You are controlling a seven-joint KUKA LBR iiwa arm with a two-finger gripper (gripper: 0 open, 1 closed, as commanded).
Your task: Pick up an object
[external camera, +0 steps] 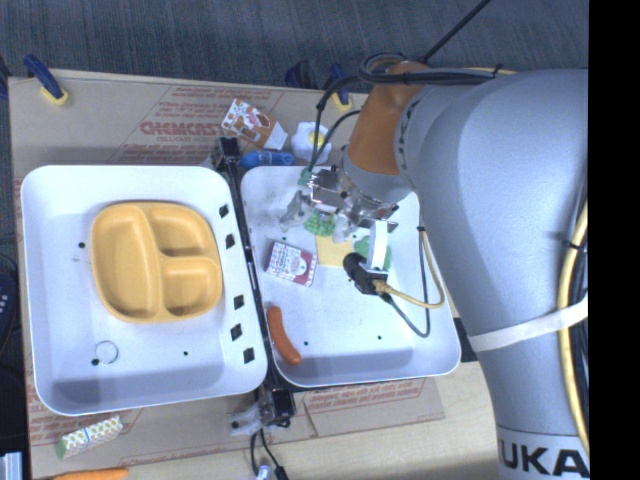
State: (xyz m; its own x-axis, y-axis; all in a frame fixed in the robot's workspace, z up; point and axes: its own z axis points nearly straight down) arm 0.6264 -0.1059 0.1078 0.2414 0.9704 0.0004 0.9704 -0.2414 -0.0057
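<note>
End effector (318, 208) sits low in the right bin (425, 353), over a green item (322, 225); can't tell its opening or any hold. Red-white packet (291, 263) lies just below-left. Best: centre on green item, descend straight, close firmly.

Left white plastic bin (40, 268): yellow compartment tray (155, 260). Right white plastic bin (430, 343): orange carrot-shaped piece (283, 335), red-and-white patterned packet (291, 263), green scrap (322, 224). Tabletop (150, 118): tan cardboard, red print. Arm (500, 188): grey, orange band.
</note>
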